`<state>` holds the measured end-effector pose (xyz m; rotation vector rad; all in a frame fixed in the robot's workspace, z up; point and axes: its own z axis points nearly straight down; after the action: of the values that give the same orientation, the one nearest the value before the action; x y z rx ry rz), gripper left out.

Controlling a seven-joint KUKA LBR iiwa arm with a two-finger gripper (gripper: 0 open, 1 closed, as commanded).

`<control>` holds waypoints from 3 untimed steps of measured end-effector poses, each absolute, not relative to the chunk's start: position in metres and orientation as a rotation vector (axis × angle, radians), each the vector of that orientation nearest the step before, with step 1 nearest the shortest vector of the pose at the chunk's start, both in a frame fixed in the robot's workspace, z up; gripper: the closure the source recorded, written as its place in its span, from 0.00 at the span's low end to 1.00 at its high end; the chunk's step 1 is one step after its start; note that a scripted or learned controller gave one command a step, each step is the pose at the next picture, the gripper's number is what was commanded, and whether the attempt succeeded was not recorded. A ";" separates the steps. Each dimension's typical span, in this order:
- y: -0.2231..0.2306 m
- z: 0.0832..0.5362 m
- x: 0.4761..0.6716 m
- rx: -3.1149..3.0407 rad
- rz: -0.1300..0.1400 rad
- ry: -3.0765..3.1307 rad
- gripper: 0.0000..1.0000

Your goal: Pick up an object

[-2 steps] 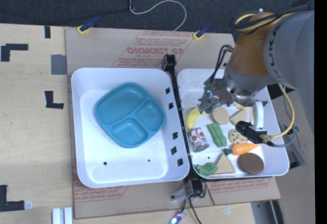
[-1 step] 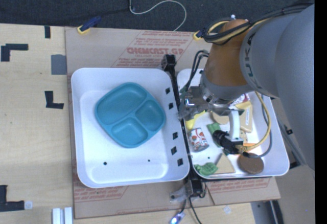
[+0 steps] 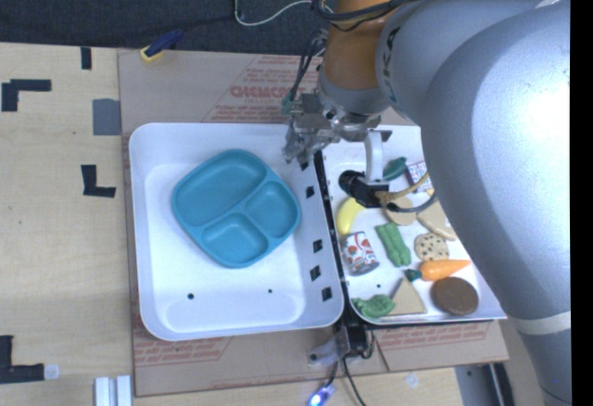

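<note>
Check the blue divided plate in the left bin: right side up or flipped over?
Right side up. The blue plate lies flat in the left bin, with its three compartments facing the camera, nothing in them.

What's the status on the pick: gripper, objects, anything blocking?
Gripper over the far end of the divider between bins, nothing seen held. Toy food loose in right bin. Blue plate alone in left bin. No obstruction seen.

Even, diffuse overhead illumination; moderately bright. Soft, short shadows beneath blue tray (image 3: 236, 207) and along white bin (image 3: 148, 209) walls. Mild glare on grey arm (image 3: 500, 117) casing and orange band (image 3: 357, 33). Slight overall softness; fine detail of small items unresolved.
</note>
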<state>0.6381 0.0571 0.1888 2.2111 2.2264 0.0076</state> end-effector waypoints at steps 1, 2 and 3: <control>0.029 0.357 0.581 2.215 0.017 2.215 1.00; 0.064 0.255 0.665 2.219 -0.008 2.229 1.00; 0.108 0.417 0.640 2.207 0.023 2.225 1.00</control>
<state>0.6401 0.1084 0.4174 2.2065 2.2245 0.0231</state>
